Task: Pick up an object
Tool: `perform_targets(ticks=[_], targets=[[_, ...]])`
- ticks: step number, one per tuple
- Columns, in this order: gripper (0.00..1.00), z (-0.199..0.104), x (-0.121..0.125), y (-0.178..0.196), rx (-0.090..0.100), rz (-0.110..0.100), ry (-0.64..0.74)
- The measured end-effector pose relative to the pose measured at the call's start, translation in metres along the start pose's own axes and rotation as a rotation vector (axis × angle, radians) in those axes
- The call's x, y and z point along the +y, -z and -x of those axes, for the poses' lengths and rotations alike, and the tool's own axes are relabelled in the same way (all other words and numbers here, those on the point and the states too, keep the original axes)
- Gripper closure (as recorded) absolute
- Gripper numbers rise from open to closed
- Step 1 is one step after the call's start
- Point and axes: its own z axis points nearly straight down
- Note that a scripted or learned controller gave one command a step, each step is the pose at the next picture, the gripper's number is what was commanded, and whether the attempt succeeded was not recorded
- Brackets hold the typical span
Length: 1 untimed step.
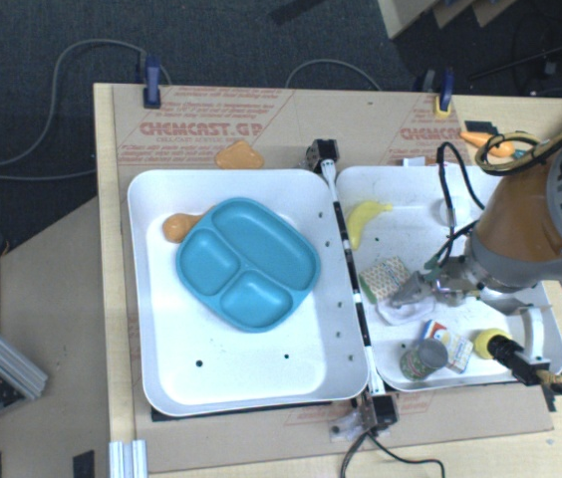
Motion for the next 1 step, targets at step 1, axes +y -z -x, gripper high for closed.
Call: perform_targets(ticks=[1], targets=[[0.0, 0.0883, 0.1002, 0.0024, -0.004, 0.009, 0.0]])
